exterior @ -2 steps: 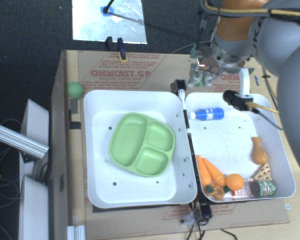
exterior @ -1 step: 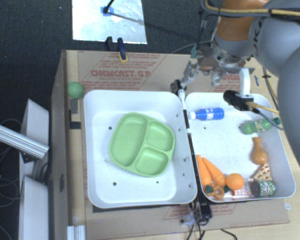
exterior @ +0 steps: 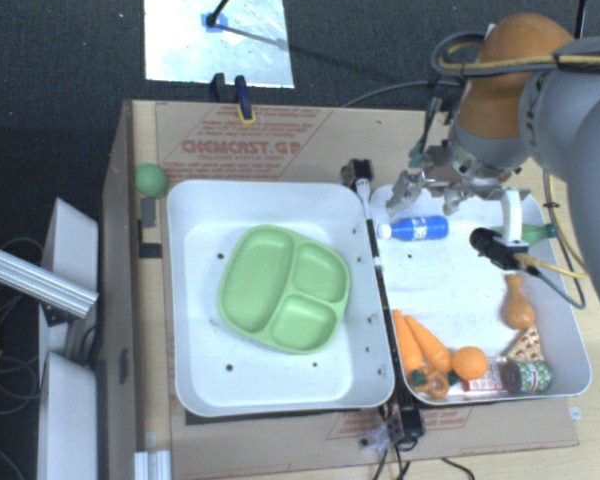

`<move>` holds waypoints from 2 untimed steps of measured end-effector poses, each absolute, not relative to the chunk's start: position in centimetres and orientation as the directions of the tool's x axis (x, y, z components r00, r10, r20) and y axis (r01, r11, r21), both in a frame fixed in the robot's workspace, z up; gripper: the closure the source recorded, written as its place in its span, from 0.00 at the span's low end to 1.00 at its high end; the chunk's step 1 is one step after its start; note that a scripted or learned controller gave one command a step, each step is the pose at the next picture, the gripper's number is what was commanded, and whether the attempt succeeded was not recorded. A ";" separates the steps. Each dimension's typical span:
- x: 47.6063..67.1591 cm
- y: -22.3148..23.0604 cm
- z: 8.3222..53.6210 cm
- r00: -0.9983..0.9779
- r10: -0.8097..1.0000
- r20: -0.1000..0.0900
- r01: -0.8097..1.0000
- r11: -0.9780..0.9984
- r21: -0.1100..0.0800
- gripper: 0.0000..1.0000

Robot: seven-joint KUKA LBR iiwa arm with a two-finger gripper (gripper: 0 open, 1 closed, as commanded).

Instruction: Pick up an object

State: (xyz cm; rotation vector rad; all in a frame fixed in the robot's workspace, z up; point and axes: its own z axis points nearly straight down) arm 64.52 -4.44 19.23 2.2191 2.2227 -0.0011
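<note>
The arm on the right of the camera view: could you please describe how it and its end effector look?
The arm is smooth rounded grey with a bulbous orange band above the wrist. Thin dark and pale cables loop beside that band. The end effector is a small cluster of silvery metal parts.

This is a robotics lab or test cell, not a home or shop. An industrial arm, grey with an orange band, reaches over the tabletop, with loose cables trailing from its wrist. The tabletop is a board printed with red lettering, and clamps grip its far edge. Two shallow white bins sit side by side on it, joined by a black bracket. The right bin holds toy props: plastic carrots, an orange ball and a small blue bottle; the left holds a green divided plate. Dark carpet surrounds the tabletop, with aluminium framing off its left edge.
</note>
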 end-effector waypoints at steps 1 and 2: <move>63.2 -9.3 9.3 -0.001 1.000 -0.001 1.000 0.001 -0.001 0.00; 66.6 -13.1 8.3 -0.004 1.000 0.003 1.000 0.004 -0.017 0.00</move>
